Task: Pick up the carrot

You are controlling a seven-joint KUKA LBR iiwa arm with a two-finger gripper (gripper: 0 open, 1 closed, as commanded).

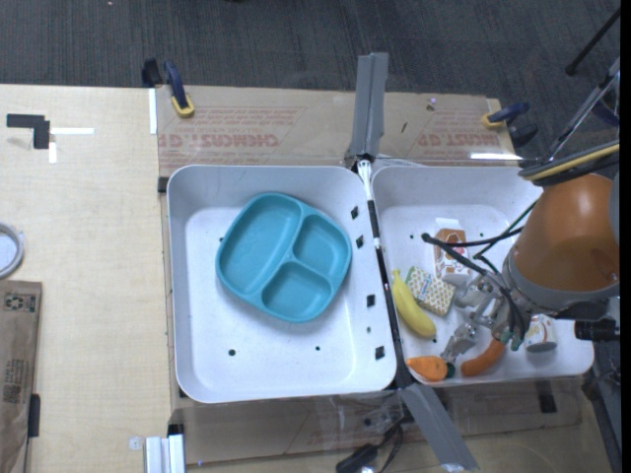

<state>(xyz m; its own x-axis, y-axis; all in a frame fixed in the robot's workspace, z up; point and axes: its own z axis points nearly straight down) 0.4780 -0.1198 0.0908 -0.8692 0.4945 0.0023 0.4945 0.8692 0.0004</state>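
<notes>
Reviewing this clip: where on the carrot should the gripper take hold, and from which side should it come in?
Grip the carrot across its orange body, probably from straight above. It lies flat in the front left corner of the right bin, close to the walls, so a sideways approach looks blocked. The gripper hovers just to its right, above an orange sausage-shaped item.

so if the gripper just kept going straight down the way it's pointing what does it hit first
Probably the orange carrot lying near the front wall of the right white bin. The two-finger gripper points down toward it. A second orange piece lies further left. Depth is unclear from this slanted view.
</notes>
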